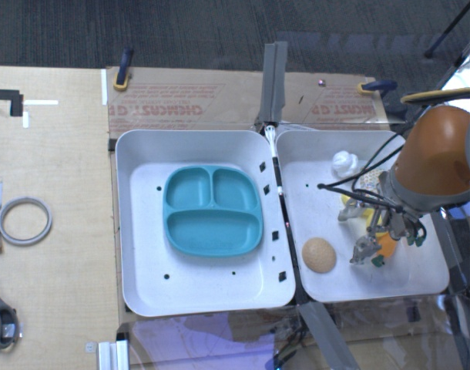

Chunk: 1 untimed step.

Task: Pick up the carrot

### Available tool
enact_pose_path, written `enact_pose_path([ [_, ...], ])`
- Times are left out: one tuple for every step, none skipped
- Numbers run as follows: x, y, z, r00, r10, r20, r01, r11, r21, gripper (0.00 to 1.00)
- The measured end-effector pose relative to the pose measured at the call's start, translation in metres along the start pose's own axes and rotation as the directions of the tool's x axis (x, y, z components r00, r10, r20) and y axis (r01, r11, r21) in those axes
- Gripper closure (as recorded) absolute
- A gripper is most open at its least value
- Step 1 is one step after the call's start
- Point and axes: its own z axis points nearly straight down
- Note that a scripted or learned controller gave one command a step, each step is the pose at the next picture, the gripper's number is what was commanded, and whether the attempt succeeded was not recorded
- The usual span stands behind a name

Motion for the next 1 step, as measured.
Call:
enact_pose_path([
  [-0.0017,0.0009,-0.0092,1.0,-0.004,0.003,0.004,1.0,0.001,1.0],
])
